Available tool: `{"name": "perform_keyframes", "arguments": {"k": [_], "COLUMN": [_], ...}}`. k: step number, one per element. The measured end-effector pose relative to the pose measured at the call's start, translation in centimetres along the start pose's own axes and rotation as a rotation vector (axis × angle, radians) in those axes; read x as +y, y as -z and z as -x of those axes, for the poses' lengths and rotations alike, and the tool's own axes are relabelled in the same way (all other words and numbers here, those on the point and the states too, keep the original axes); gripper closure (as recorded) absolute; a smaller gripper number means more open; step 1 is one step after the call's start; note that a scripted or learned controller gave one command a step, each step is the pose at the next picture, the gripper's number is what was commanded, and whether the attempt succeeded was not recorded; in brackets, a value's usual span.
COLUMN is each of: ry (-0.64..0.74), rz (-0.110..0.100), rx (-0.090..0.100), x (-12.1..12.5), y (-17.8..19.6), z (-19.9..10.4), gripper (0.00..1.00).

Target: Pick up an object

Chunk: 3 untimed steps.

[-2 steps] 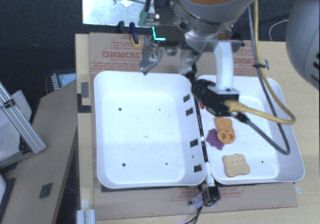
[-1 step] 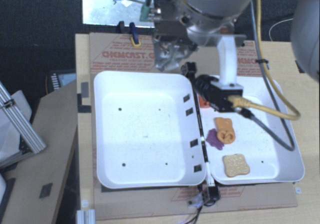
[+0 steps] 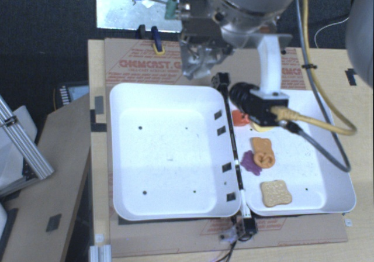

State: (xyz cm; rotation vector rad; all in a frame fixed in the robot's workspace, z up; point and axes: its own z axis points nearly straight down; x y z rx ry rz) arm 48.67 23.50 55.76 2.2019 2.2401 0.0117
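The right bin (image 3: 327, 196) holds several small items. A red-orange piece (image 3: 239, 118) lies near the divider, partly hidden under a black device. An orange pretzel-shaped toy (image 3: 263, 152) rests against a purple piece (image 3: 250, 164). A tan toast-like square (image 3: 275, 192) lies nearer the front. My gripper (image 3: 198, 63) hangs over the far rim of the left bin (image 3: 169, 150), above and to the left of these items. It is blurred and grey, and nothing shows in it.
A black device on a white bracket (image 3: 261, 103) with a yellow cable (image 3: 318, 123) reaches over the right bin's far left corner. Black clips (image 3: 225, 132) run along the divider between the bins. Cardboard (image 3: 140, 62) lies under both bins.
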Motion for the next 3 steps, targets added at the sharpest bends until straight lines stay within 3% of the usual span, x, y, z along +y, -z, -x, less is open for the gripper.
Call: {"name": "perform_keyframes", "arguments": {"k": [1, 2, 3], "ry": [0.006, -0.017, -0.016], "rz": [0.002, -0.019, -0.022], "rx": [0.001, -0.012, -0.012], "x": [0.0, 1.2, -0.5], "y": [1.1, -15.7, -33.9], "z": [0.0, 0.2, 0.3], "gripper": [1.00, 1.00, 1.00]}}
